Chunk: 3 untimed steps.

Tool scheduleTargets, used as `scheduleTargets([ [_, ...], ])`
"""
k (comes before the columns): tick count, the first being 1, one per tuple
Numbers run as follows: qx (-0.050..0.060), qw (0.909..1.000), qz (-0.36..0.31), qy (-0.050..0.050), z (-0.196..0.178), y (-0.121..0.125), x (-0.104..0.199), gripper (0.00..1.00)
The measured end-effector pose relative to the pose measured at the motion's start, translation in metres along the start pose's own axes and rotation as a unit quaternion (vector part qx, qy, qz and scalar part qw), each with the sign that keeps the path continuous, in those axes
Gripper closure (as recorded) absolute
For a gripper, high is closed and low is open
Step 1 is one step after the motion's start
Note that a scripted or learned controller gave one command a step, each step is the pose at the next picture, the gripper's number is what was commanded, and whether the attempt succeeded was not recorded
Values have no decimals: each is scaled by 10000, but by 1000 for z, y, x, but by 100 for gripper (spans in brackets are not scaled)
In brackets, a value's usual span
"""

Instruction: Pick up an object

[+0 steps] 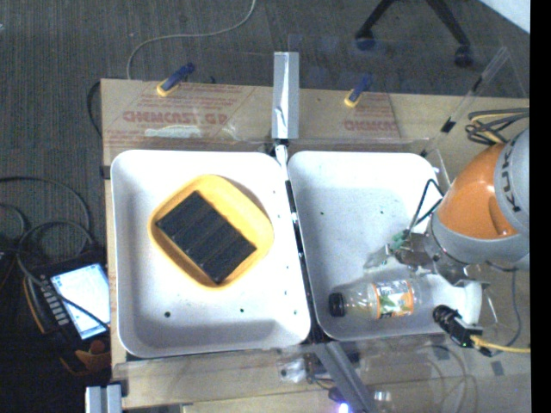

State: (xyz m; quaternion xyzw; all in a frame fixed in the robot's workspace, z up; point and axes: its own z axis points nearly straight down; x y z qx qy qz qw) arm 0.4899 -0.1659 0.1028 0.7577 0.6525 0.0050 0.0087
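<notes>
A clear plastic bottle [379,299] with a black cap and a colourful label lies on its side near the front of the right bin [353,196], cap pointing left. My gripper [398,249] hangs low over the right bin's right half, just above and behind the bottle, below the grey wrist and orange band [482,198]. In the left bin [138,188] a yellow dish [251,206] sits with a black ribbed rectangular pad [207,237] lying in it.
A metal post [285,93] stands behind the seam between the bins. Two clamps [175,78] hold the cardboard backing. Cables run along the bench's right side, and a handheld screen [82,299] lies on the floor at left.
</notes>
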Motion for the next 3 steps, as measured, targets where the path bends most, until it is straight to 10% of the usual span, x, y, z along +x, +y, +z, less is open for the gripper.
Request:
scheduleTargets([
  [1,29,9944,-1060,31,11,1,-18,0],
  [2,4,9943,-1066,34,0,4,-17,100],
  [3,103,9959,-895,25,-49,-6,6,100],
])
